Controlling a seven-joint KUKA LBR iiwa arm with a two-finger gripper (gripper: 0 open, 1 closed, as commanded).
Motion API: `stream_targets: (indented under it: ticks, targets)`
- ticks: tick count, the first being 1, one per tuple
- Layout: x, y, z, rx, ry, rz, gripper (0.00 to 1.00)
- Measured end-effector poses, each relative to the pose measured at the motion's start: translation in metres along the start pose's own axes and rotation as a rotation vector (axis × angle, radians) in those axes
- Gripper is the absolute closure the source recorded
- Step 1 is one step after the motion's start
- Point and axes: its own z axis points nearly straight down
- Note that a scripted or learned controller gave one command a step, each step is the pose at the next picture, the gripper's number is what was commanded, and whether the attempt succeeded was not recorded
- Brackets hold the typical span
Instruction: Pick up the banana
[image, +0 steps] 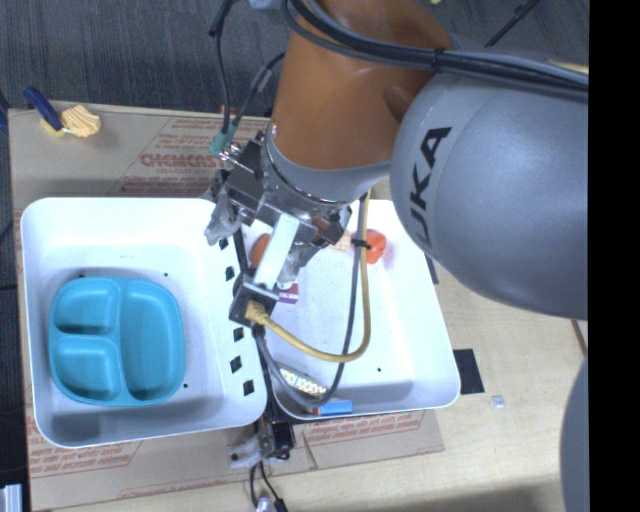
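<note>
view: we look from one fixed camera above the bench (520, 430), down at a slant | range: we sit near, arm (480, 150) looming above the gripper (232, 215) | field: left-hand bin (40, 230) off the gripper's view-left, right-hand bin (400, 340) beneath it

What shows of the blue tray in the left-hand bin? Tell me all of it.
The blue tray is a light-blue, plastic-looking dish with rounded corners and three compartments: two small ones on the view's left, one long one beside them. It lies flat, open side up, on the floor of the white bin at the view's left, touching nothing else.
</note>
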Motion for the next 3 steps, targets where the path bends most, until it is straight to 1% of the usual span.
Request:
stream_targets:
  ticks: [1,2,3]
  targets:
    - [-0.082,0.033,-0.049,-0.002,0.003,0.050,0.00]
    - [-0.041,0.001,0.006,0.000,0.000,0.354,0.00]
    - [-0.051,0.034,0.094,0.002,0.000,0.483,0.00]
